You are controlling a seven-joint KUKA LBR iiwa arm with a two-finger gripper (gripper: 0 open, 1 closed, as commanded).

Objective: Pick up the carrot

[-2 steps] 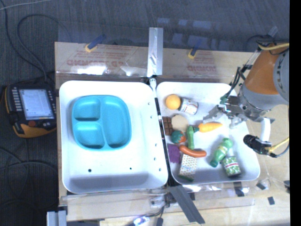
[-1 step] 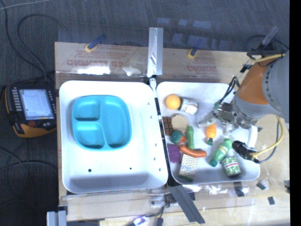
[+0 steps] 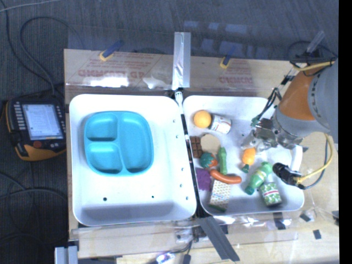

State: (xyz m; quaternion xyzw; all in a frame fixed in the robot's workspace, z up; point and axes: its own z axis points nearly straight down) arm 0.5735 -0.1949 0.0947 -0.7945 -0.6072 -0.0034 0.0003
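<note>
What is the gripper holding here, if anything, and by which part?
It cannot be told. The gripper sits right above the carrot in the right bin, but the view doesn't show whether the carrot is held.

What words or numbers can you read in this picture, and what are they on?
None can be read for sure.
Red print on the cardboard behind the bins: mirrored and too blurred.
Screen of the handheld controller: too small.
Label on the green bottle: too small.
White label on the small jar: blurred.
</note>
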